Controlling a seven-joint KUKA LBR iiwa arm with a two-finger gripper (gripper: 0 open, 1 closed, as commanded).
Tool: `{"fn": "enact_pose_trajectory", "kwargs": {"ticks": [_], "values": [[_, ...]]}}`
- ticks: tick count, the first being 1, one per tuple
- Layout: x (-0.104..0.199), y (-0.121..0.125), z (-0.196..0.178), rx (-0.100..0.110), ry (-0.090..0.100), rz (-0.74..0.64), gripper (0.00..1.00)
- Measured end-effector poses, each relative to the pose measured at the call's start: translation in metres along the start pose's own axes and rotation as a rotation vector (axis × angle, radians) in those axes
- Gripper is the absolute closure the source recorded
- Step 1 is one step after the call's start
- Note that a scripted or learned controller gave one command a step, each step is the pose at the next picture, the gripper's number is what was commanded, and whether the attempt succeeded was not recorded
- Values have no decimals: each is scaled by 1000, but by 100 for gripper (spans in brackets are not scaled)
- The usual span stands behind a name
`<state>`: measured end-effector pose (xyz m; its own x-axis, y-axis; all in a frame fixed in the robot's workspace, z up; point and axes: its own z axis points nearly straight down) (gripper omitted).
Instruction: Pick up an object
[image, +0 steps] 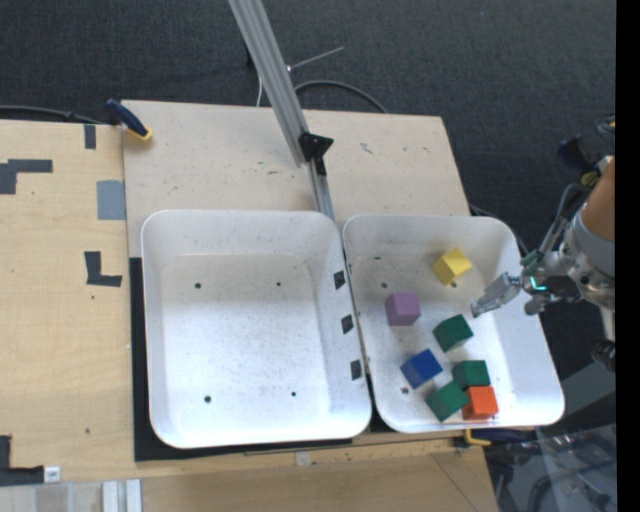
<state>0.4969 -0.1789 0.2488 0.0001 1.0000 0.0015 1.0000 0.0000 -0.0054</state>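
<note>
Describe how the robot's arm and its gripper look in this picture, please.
The arm enters from the right with an orange band above a grey wrist. The gripper is a slim grey metal piece, with a small teal-green spot near its base. Thin dark cables run along the arm's wrist section.

The arm enters from the right — its fingers (493, 297) angled down-left, holding nothing.
</note>
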Motion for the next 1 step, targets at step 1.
{"fn": "enact_pose_trajectory", "kwargs": {"ticks": [1], "values": [[0, 1, -2, -4, -1, -2, 0]]}}
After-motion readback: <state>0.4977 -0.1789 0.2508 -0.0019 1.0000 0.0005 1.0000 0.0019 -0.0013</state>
